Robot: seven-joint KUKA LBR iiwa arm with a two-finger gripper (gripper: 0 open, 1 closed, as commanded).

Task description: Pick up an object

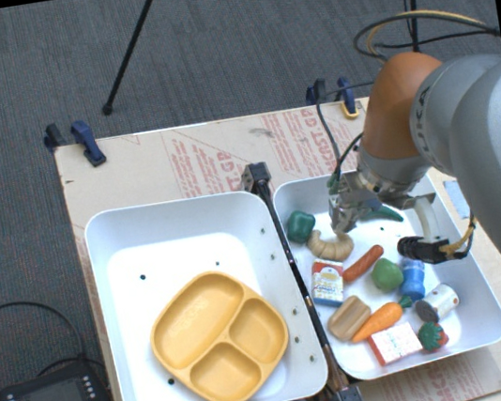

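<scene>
- Arm [447, 124] reaches in from the right, its orange band above the wrist, bent down over the upper part of the right bin [485, 322].
- Gripper [344, 222] hangs low near the right bin's upper left, its tip just above the tan croissant [332, 247]; whether it is closed or released cannot be told, and nothing is seen held.
- Green pepper [300, 225] lies just left of the gripper, near the divider between the bins.
- Below the croissant sit a small carton [327, 284] and a tan bread piece [348, 317], with a red sausage [364, 263] and a green ball [387, 275] to their right.
- Carrot [377, 320] lies beside the bread piece, and a red and white box [395, 343] lies near the bin's lower edge.
- Blue bottle [413, 278] and a silver can [438, 300] rest toward the bin's right side.
- Left bin [114, 237] holds a yellow divided plate [220, 337], well apart from the gripper.
</scene>
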